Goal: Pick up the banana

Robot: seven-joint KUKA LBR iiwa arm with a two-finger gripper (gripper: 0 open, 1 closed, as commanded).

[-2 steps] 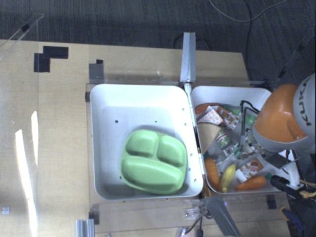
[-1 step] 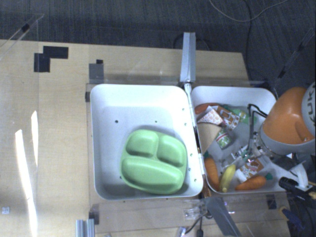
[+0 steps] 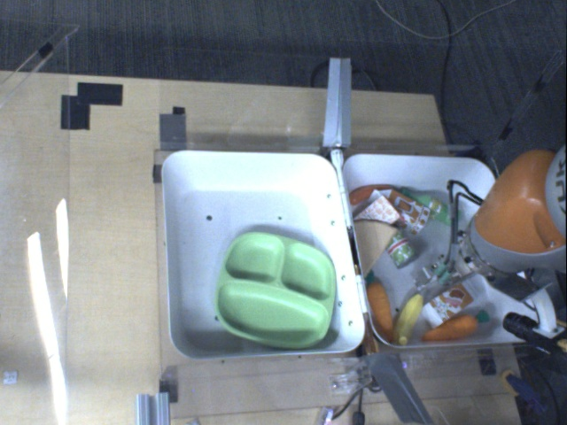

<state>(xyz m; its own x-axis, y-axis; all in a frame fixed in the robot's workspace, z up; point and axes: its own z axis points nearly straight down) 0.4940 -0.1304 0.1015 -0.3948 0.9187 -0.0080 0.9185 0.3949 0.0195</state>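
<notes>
Yellow banana [image 3: 408, 317] lay near the front wall of the right bin [image 3: 483, 168], a carrot [image 3: 380, 308] touching its left side and another carrot [image 3: 450, 328] just to its right. We saw the gripper [image 3: 441, 271] hovering just above and right of it, among snack packets [image 3: 391, 211]; whether it was wide or narrow we couldn't tell. We judged a good grasp needed jaws across the banana's short axis, clear of both carrots. Tight room: front wall close, divider left. Left bin [image 3: 190, 237] held a green tray [image 3: 278, 289].
</notes>
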